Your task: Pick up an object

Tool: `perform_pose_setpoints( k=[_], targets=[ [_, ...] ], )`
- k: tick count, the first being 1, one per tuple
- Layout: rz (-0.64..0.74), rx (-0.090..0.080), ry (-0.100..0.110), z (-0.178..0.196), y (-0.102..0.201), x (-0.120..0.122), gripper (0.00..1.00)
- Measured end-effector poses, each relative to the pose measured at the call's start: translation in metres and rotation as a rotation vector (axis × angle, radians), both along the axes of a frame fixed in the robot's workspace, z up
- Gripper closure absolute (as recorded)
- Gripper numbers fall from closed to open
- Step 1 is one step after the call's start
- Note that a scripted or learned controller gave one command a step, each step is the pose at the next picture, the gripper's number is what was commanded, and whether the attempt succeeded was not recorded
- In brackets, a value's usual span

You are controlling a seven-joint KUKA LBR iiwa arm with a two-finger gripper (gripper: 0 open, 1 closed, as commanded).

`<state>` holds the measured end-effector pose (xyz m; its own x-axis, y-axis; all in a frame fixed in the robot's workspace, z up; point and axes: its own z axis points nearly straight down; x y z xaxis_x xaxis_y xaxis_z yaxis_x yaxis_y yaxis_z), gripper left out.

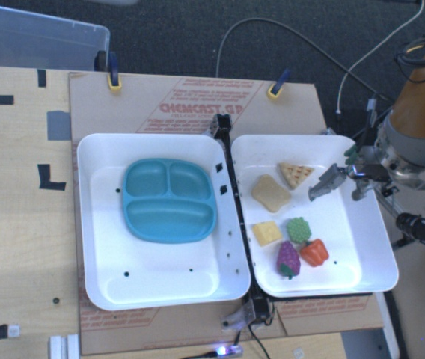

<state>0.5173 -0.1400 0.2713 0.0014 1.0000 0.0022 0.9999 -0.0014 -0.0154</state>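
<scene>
The right bin (370, 234) holds several toy foods: a tan triangular wedge (296, 173), a beige bread piece (271, 194), a yellow square (266, 232), a green broccoli (298, 229), a purple grape bunch (288, 259) and a red pepper (315, 252). My gripper (342, 187) hovers over the right bin's upper right part, just right of the wedge. It is open, with one finger (322, 186) pointing left toward the wedge, and nothing sits between the fingers.
A blue divided plate (170, 200) lies in the left bin (93, 223). A black divider (231, 193) runs between the bins. Cables trail behind the bins at the upper right, and yellow clamps (114, 81) pin the cardboard.
</scene>
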Motion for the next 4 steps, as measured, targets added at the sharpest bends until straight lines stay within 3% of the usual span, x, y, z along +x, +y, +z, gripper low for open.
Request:
perform_pose_setpoints(
  k=[1,4],
  targets=[
    [0.003,-0.002,-0.008,0.004,0.0,0.002,0.0],
    [0.003,0.001,-0.002,-0.172,-0.012,0.011,0.0]
  ],
)
